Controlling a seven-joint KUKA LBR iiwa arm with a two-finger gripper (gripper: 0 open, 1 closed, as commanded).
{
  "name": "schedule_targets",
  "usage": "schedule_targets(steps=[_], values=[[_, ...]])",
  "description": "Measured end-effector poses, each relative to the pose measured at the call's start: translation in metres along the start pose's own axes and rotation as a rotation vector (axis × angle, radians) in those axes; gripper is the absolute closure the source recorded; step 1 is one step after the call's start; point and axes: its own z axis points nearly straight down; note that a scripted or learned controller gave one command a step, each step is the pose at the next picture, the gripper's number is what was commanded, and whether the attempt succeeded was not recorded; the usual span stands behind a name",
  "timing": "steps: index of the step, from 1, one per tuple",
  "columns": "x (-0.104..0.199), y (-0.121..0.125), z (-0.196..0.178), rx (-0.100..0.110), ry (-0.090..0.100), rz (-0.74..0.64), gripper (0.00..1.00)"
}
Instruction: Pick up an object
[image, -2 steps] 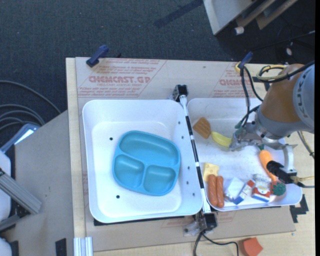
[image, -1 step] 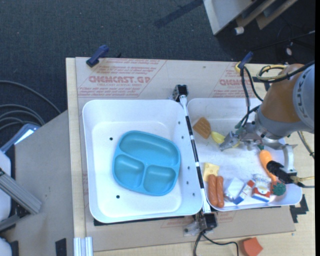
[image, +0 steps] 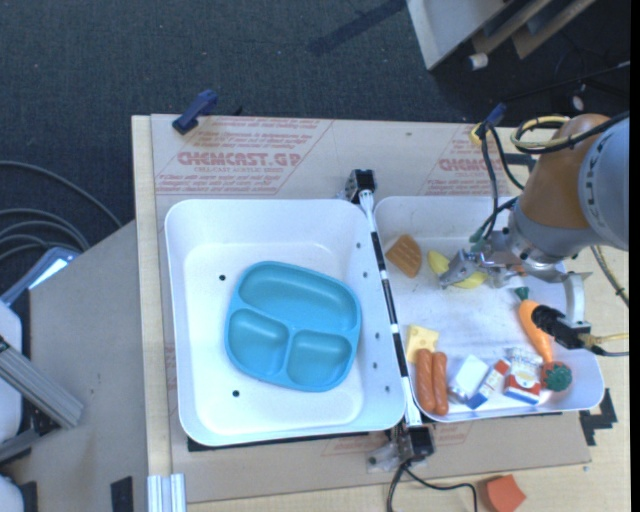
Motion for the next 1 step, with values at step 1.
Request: schedule_targets(steps=[1], values=[[0.0002,0.0006,-0.0101,-0.002,0.000,0.000,1.00]])
